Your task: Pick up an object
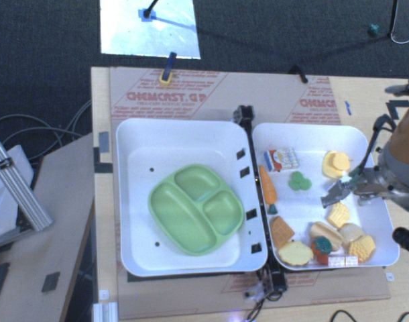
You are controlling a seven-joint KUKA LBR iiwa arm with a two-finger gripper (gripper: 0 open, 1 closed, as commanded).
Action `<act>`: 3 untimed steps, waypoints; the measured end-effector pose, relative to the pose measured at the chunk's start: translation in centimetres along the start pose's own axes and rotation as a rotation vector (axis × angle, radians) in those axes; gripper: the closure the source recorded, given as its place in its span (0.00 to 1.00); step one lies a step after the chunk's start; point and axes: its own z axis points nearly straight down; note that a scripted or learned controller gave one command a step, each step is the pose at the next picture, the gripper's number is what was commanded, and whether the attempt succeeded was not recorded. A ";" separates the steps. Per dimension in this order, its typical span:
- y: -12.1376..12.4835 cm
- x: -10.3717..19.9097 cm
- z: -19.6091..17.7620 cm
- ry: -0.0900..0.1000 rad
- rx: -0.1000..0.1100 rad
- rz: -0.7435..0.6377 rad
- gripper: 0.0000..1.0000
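Note:
The right bin (312, 134) holds several toy foods. Among them are an orange carrot (268, 186) by the left wall, a white carton (281, 159), a green piece (299, 180) and a yellow round piece (336, 163). A yellow waffle-like piece (338, 215), a bun (325, 232), a cracker (281, 230) and a corn cob (362, 248) lie nearer the front. My gripper (335, 193) hangs low over the right half of this bin, between the yellow round piece and the waffle-like piece. Its tip is dark and small from this angle.
The left bin (144, 139) holds a green divided plate (194, 208). A black clamp bar (255, 193) runs between the two bins. The arm (399, 159) comes in over the right bin's right wall. A yellow-and-blue tool (168, 69) lies on the cardboard behind the bins.

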 end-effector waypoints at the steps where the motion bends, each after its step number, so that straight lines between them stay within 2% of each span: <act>1: 0.3 0.0 -0.5 -0.003 -0.011 -0.003 0.00; 3: 1.0 0.8 10.5 -0.002 -0.010 -0.002 0.00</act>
